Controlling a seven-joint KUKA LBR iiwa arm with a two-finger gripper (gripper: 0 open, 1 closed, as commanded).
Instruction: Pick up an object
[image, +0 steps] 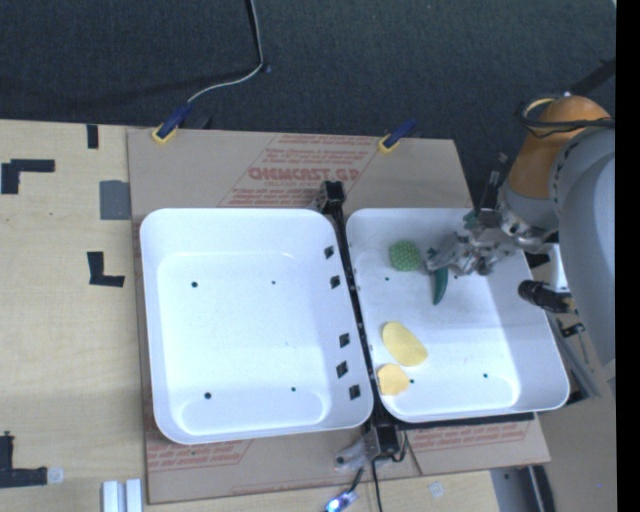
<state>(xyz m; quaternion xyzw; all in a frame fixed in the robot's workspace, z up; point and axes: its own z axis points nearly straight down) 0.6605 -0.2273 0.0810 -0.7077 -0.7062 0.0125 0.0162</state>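
A dark teal elongated object (439, 288) hangs just below the gripper (452, 262) in the upper middle of the right bin (500, 345). Its upper end meets the fingers and its lower end points down toward the bin floor. Whether the fingers are actually clamped on it or only touching it cannot be told; the gripper hardware is small and blurred here.

Just left of the teal object, a green round textured object (404, 255) sits on the bin floor, near but apart from the gripper. Lower in the same bin, a pale yellow oval piece (404, 344) lies near the left wall. A smaller yellow-orange piece (392, 379) lies just below it, close to the bin's lower left corner; the two appear touching or nearly so.

The arm (575, 190) enters from the right, its orange band above the grey wrist, and reaches over the right bin's upper right part.

The left bin (240, 320) sits beside the right one, the two sharing a central seam with black clips. Both bins rest on a brown cardboard sheet (290, 170) on the desk (60, 300). Blue clamps hold the cardboard's far edge.
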